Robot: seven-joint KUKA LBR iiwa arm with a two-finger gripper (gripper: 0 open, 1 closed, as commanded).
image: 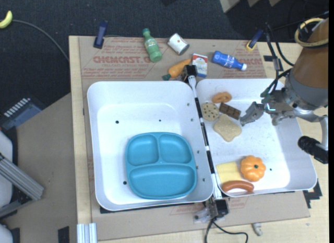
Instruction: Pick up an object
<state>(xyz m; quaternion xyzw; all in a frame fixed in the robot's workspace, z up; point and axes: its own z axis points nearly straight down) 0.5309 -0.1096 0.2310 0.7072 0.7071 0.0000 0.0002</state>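
Two white bins on desk (78, 132), left bin (104, 111) with blue divided plate (160, 164), right bin (292, 169) with pumpkin (253, 168), bread slice (227, 129), cookie (210, 111), hand (251, 115) low over right bin just beside bread slice, fingers spread apart, holding nothing.

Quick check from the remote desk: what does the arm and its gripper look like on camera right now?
The arm is grey with an orange band above the wrist and black cables running along it. The gripper is a dark grey metal two-finger unit on a blocky grey mount.
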